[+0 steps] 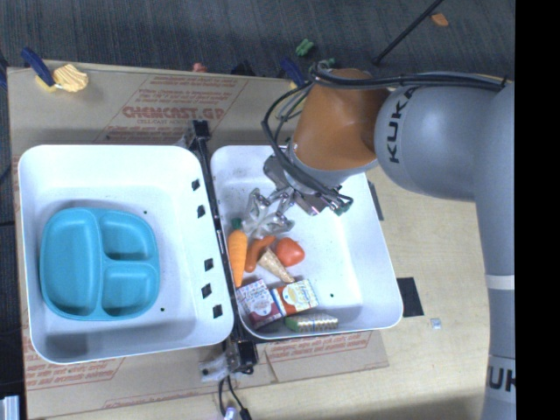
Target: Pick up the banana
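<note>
My gripper hangs low over the upper left part of the right bin, just above a pile of toy food. Directly below it lie a carrot, a short orange piece and a red tomato-like piece. A pale yellowish wedge pokes out between them; whether it belongs to the banana I cannot tell. The gripper's body hides whatever sits right beneath it.
Two small cartons and a green-yellow corn-like piece lie by the right bin's front wall. The left bin holds a blue divided tray. Black clips line the wall between the bins.
</note>
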{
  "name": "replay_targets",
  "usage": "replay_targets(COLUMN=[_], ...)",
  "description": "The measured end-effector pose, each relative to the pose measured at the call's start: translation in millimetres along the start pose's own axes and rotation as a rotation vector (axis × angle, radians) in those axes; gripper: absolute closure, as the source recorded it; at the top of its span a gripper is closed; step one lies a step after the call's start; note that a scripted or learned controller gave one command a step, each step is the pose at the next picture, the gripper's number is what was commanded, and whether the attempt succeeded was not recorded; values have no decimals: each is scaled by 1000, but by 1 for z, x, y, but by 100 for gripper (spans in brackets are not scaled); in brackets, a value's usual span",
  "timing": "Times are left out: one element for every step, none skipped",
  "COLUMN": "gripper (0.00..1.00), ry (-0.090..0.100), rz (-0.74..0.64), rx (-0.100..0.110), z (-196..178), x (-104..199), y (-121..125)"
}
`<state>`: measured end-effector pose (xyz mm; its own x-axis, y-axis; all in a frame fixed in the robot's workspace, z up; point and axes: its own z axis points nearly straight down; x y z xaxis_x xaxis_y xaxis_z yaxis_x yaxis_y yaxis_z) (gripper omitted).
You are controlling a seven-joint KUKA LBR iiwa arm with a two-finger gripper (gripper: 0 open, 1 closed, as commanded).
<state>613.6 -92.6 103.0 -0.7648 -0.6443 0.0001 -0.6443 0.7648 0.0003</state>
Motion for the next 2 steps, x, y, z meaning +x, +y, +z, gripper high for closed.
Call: replay_targets(gripper=[100, 100], ry=[-2, 1], rz=[-184, -283], rx=[1, -1], z=[-90, -88], x=[-48, -35], y=[107, 175])
